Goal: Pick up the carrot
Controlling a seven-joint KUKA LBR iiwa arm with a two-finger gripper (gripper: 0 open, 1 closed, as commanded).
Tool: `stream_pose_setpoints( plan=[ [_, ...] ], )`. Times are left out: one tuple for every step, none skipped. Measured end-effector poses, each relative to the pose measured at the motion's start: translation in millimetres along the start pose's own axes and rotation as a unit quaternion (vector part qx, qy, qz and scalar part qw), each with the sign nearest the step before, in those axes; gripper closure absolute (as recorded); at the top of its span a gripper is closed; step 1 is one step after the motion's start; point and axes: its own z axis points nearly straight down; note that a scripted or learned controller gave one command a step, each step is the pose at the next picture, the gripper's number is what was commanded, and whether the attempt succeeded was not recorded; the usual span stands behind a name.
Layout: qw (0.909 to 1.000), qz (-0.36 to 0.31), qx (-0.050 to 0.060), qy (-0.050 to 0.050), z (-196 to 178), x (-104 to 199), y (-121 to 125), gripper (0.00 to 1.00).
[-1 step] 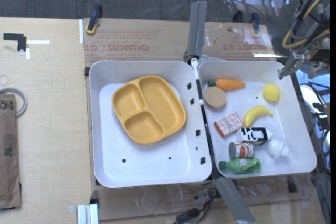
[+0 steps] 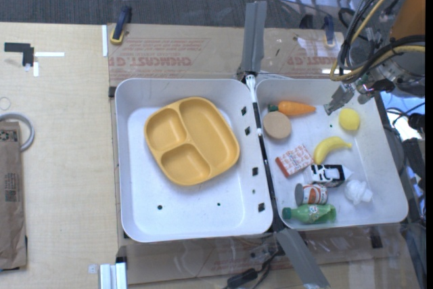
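Camera view: fixed above the bench, looking down at a slant on two shallow white bins set side by side.
Arm: it reaches in from the upper right, grey with an orange part at the frame's corner and loops of black and yellow cable [image 2: 369, 7] arching over it.
Gripper [image 2: 336, 105]: it hangs over the back right part of the right bin [image 2: 392, 166], angled down and to the left, its grey tip between the carrot and the lemon; the state of the jaws cannot be told, and nothing is seen between them.
Carrot [image 2: 296, 107]: orange, smooth and tapered, lying on its side near the right bin's back wall, green stub toward the divider, point toward the gripper, apart from it.
Lemon [image 2: 349, 119]: yellow, rounded, just right of the gripper's tip.
Tan disc [image 2: 277, 125]: flat and round, just below the carrot's thick end.
Banana [image 2: 331, 147]: yellow, curved, near the bin's middle.
Red-and-white packet [image 2: 293, 161]: flat, printed, tilted.
Green bottle [image 2: 310, 214]: lying on its side at the front wall.
Left bin [image 2: 135, 206]: white, rounded corners, holding a yellow plate [image 2: 192, 140] with three compartments, smooth and matte.
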Motion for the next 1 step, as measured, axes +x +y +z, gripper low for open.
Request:
stream_pose_setpoints(
  plan=[
    [0.9988, -0.048, -0.001, -0.001, 40.5, 0.9, 49.7, 0.0]
  ],
)
